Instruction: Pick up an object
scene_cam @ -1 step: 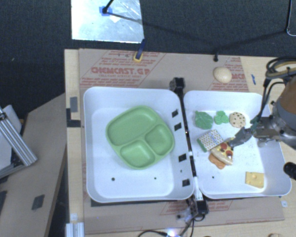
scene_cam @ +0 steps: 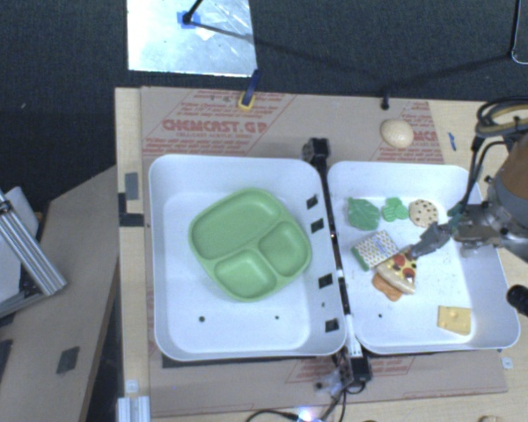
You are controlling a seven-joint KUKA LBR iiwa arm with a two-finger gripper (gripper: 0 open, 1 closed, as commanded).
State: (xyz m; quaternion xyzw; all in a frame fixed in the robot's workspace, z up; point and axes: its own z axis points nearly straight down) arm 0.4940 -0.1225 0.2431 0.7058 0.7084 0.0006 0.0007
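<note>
arm cut off at right edge (wrist onward), fingers blurred

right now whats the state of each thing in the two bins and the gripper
green divided plate: flat in the left bin, right way up
pizza slice toy: lying flat in the right bin, at the gripper's tip
checkered packet: flat, touching the pizza slice toy
two green pieces: lying side by side near the bin's far wall
cookie: flat, apart from the rest
yellow block: flat, alone near the front corner
gripper: low over the right bin
</note>
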